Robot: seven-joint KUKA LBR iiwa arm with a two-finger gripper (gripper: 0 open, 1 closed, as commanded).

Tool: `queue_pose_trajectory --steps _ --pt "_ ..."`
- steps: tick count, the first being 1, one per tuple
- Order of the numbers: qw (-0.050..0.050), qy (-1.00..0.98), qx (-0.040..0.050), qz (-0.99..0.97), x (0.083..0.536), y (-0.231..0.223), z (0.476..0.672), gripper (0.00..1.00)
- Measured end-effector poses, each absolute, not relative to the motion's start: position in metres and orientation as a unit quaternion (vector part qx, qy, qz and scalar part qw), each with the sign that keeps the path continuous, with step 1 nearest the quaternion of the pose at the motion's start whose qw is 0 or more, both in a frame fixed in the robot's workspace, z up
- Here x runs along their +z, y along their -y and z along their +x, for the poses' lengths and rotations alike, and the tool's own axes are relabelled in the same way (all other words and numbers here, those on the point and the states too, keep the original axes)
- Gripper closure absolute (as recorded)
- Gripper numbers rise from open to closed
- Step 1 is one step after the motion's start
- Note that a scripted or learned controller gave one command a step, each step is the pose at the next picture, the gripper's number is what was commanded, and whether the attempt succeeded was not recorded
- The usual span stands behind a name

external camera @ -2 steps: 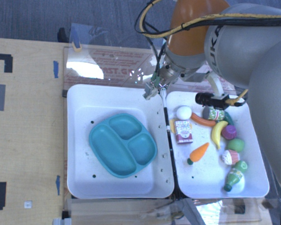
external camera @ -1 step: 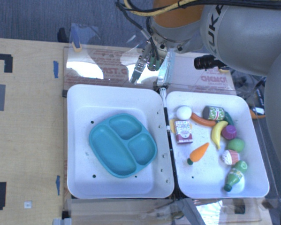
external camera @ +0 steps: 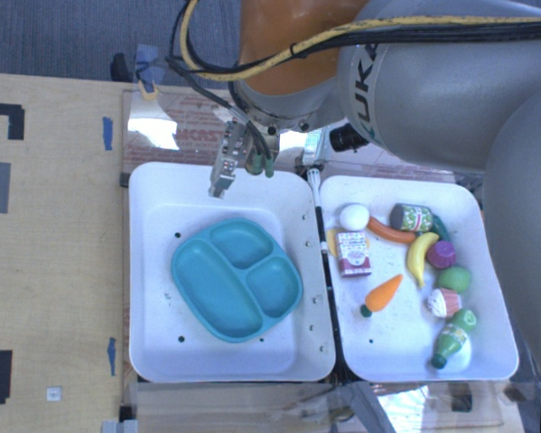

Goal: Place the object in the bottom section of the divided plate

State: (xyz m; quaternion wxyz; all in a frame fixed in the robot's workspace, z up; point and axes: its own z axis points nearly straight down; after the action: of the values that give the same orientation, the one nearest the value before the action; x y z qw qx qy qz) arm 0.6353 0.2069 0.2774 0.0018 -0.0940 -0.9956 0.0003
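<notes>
Left bin's middle: blue divided plate (external camera: pixel 235 282) lies flat on the left bin (external camera: pixel 147 331), all three sections bare.
Plate axis: long axis runs from about 11 o'clock to 5 o'clock; the one long section lies along its 7 o'clock side, and the two small sections sit at 12 and 3 o'clock.
Gripper (external camera: pixel 239 169): hangs over the left bin's 12 o'clock rim, above the plate and apart from it; fingers stand apart, nothing between them, touching nothing.
Right bin (external camera: pixel 489 358): holds all the toy food.
Small carrot (external camera: pixel 382 293): near the bin's middle, tip toward 1 o'clock, green end toward 7 o'clock.
Long carrot (external camera: pixel 392 232): at 12 o'clock, lying roughly 10 to 4 o'clock.
Banana (external camera: pixel 419 257): just below it, close to upright.
Carton (external camera: pixel 353 253): at 9 o'clock, below the white egg (external camera: pixel 354 215).
Green bottle (external camera: pixel 451 338): at 5 o'clock.
</notes>
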Motion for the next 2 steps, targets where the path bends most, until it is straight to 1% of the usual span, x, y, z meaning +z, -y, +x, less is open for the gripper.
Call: queue_pose_trajectory --steps 1,2 --pt "0.0 0.996 -0.0012 -0.094 0.286 -0.208 0.638 1.0" --pt "0.002 0.996 -0.0005 0.086 0.239 -0.226 0.642 1.0"
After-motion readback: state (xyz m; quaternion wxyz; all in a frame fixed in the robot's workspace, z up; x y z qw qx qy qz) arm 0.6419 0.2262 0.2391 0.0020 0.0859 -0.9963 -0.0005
